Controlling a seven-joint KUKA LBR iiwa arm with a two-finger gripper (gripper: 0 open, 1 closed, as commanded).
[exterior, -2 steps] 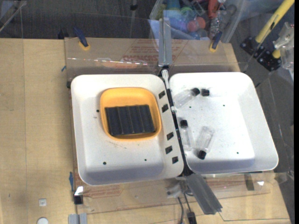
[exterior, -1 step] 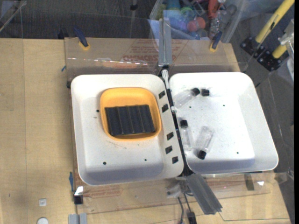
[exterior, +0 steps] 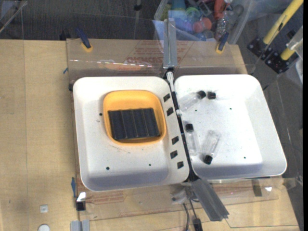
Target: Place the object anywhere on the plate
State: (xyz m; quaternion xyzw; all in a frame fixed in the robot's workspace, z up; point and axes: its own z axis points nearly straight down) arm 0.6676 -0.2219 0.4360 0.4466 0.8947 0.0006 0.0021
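One orange square plate (exterior: 134,99) bearing a black ribbed slab (exterior: 133,123) sits mid-left white bin (exterior: 91,167), margins free. Three clear black-capped vials (exterior: 210,147) lie scattered in the right white bin (exterior: 260,129).

A clear tub (exterior: 207,8) of coloured toys is seen at twelve o'clock beyond the bench (exterior: 33,129). Blue clamps (exterior: 85,41) are fixed at eleven and one o'clock, yellow-black gear (exterior: 281,28) at two.

At the upper right edge of the frame sits a black block (exterior: 270,54) with yellow struts above it, tilted. Whether it belongs to the arm cannot be told.
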